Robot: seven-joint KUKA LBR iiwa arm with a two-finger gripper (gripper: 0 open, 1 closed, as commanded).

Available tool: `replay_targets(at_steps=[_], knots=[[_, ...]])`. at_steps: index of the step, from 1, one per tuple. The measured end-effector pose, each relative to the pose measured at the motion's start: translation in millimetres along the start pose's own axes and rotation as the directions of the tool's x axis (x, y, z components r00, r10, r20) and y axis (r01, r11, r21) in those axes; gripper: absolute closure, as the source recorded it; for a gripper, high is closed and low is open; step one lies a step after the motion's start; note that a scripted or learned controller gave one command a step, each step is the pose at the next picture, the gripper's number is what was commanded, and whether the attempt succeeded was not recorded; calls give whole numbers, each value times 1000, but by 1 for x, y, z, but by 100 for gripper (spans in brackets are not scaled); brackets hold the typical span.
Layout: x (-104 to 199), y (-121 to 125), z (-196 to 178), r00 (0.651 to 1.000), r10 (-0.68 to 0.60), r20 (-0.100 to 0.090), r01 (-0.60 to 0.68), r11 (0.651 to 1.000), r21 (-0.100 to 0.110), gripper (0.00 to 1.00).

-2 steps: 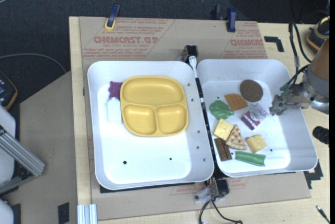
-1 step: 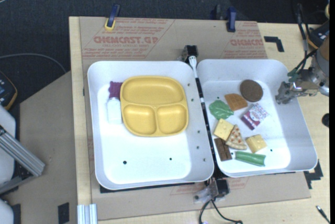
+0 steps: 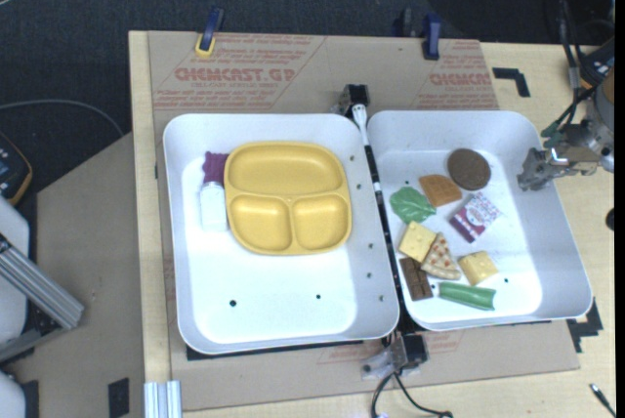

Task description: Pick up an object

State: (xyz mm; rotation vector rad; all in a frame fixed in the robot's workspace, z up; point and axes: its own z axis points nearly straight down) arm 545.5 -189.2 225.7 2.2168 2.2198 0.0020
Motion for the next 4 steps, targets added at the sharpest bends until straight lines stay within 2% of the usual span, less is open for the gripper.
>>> replay_targets(at_steps=[1,2,3,4], knots=[[48,23,11,1000,-4,-2,4,1000,1,100],[98,51,-6,1000,-6,-3,6,1000,-2,100],[110,54,-7,1000,-1,-1,1,1000,0,100],[110,61,-9,1000,0,-1,0,1000,0,100]])
